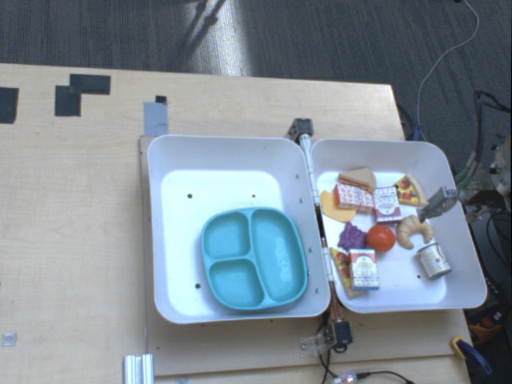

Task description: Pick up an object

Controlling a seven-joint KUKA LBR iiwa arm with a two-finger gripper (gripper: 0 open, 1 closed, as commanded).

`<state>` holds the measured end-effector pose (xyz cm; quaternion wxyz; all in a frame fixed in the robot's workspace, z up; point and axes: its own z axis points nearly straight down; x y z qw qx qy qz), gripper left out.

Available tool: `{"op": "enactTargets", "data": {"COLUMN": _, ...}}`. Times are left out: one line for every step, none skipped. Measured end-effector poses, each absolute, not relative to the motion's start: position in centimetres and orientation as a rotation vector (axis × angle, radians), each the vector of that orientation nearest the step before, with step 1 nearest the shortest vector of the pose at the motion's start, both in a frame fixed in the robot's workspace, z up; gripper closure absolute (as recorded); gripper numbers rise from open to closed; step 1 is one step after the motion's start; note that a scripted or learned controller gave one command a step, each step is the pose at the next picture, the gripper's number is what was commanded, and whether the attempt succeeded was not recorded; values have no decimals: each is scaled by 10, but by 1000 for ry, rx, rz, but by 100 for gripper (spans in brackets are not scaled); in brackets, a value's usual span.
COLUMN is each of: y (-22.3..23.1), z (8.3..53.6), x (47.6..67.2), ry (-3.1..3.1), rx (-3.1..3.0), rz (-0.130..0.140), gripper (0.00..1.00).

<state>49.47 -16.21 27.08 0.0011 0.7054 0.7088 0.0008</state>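
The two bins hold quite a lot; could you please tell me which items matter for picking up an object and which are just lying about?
For the job:
gripper
croissant
tomato
metal can
small carton

Lying about:
blue divided plate
grey block

Pale wooden bench, with dark carpet beyond its far edge. Directly on it, two shallow white bins touching side by side toward the right: left bin and right bin, joined along the middle by a clamp at the far end and another at the near end. Also on the wood: dark tape patches at far left, a small grey block just behind the left bin, and a ribbed metal piece at the near edge.
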Motion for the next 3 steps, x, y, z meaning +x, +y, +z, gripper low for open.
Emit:
{"op": "enactTargets", "data": {"y": -203, "z": 95, "x": 488, "ry": 2224, "rx": 2215, "rz": 4, "gripper": 0}}
{"op": "enactTargets", "data": {"y": -203, "z": 105, "x": 489, "ry": 2222, "rx": 2214, "rz": 7, "gripper": 100}}
{"op": "enactTargets", "data": {"y": -156, "z": 186, "x": 564, "ry": 2225, "rx": 2213, "rz": 5, "gripper": 100}}
